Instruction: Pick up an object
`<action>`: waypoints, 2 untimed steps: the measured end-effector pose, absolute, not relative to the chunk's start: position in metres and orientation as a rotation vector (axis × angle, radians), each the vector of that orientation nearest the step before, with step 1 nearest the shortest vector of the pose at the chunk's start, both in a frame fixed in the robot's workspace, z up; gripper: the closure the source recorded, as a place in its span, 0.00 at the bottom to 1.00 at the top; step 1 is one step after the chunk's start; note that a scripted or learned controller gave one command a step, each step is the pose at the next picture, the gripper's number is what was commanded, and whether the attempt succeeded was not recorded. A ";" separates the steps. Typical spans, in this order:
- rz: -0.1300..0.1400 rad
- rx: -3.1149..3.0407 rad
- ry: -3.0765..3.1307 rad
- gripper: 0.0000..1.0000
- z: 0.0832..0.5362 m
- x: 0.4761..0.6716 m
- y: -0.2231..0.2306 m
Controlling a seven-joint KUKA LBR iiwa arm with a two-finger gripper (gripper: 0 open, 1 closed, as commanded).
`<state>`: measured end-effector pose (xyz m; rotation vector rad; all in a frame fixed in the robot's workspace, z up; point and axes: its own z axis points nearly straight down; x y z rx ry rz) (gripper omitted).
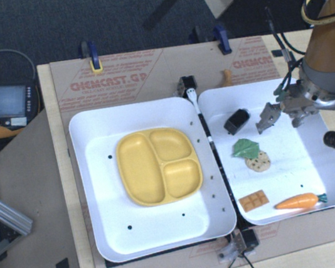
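The arm (326, 49) enters from the right side of the view, with its orange band above the grey wrist. The wrist sits over the upper right part of the right bin (331, 163). The gripper (282, 115) points toward the left, low over the bin floor. Its two fingers are spread apart with nothing between them: one fingertip (264, 124) reaches toward the black block, the other lies nearer the wrist. No object is held.

Item count, right bin: five objects.
- One black block (236, 120), upper left area, near the left fingertip but apart from it.
- One green leaf-shaped piece (245, 147), below the block.
- One round speckled cookie (258, 162), touching the lower edge of the green piece.
- One brown waffle-like square (253, 200), near the lower left of the bin.
- One orange carrot (300, 202) with a green top, lying on its side along the lower edge, just right of the brown square.

Item count, left bin (95, 193): one object.
- One yellow divided plate (158, 164) with three compartments, resting flat near the middle of the bin.

The two white bins sit side by side on a cardboard sheet (143, 67). Two blue clamps (93, 52) grip the sheet's far edge.
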<state>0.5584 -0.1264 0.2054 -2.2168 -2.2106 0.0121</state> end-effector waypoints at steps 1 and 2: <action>0.000 -2.221 -2.221 0.00 0.212 0.561 -0.126; 0.005 -2.219 -2.216 0.00 0.164 0.552 -0.130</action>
